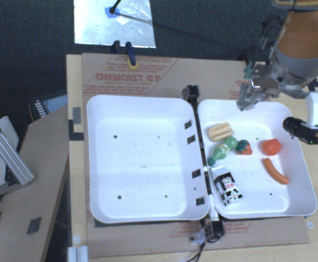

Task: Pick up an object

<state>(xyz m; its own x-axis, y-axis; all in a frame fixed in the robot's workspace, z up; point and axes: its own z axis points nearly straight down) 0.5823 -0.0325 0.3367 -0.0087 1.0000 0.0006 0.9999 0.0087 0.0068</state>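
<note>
Hanging over the far edge of the right-hand shallow white plastic bin (298,198), the metal two-finger gripper (246,103) points down with nothing visible between its tips, and whether it is apart or together I cannot tell at this size and angle. It belongs to the grey arm with the orange band (304,23), which reaches in from the upper right. Below the gripper, on the floor of that bin, lie all the loose items. A tan bread-roll-shaped toy (220,131) sits nearest the gripper, toward the bin's left wall. Just in front of it is a green pear-like toy (222,149), and touching or nearly touching its right side is a small piece that is green and red (243,147). Farther right rests a red tomato-shaped toy (271,146), and just nearer the camera from it an orange sausage-shaped toy (275,171) lies at a slant. Near the bin's front left is a small black-and-white cow-patterned block (228,189). The left-hand shallow white plastic bin (93,146) stands beside it, joined along a black hinged strip (198,146). Both bins rest on a brown cardboard sheet with red printing (148,75) laid on the counter (49,141).
</note>
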